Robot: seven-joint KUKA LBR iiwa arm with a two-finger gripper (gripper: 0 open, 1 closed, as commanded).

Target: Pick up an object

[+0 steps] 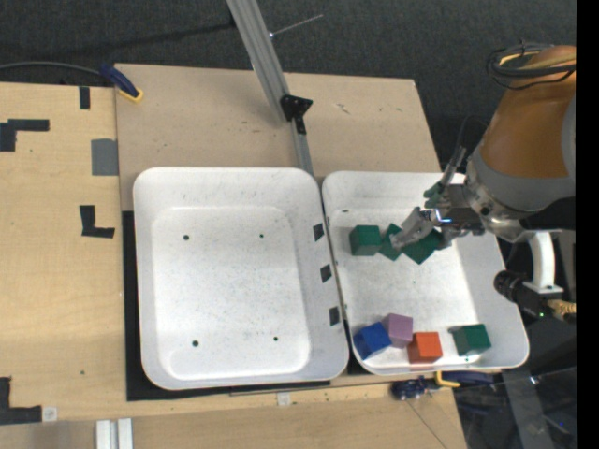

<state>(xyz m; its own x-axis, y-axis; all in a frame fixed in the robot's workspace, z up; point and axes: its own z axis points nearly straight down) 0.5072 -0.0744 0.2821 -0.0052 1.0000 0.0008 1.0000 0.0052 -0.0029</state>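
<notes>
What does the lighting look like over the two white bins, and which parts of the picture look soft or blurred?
In the camera view, light falls evenly on the left bin and right bin, with no strong glare; the blue block, purple block and orange block cast only faint shadows; the gripper looks slightly soft, and the whole picture is mildly grainy.

- The place looks like a robotics lab or test cell, not a home.
- A bare plywood table [243, 110] carries two shallow white bins [150, 251], side by side on a black mat.
- An industrial arm [529, 138], grey and orange, reaches in over the right bin.
- A metal rail [257, 40] runs at a slant over the table.
- Black tape marks [23, 131] sit on the wood at left.
- Small coloured blocks [426, 346] lie in the right bin like test pieces.
- Dark carpet [112, 12] covers the floor beyond.
</notes>
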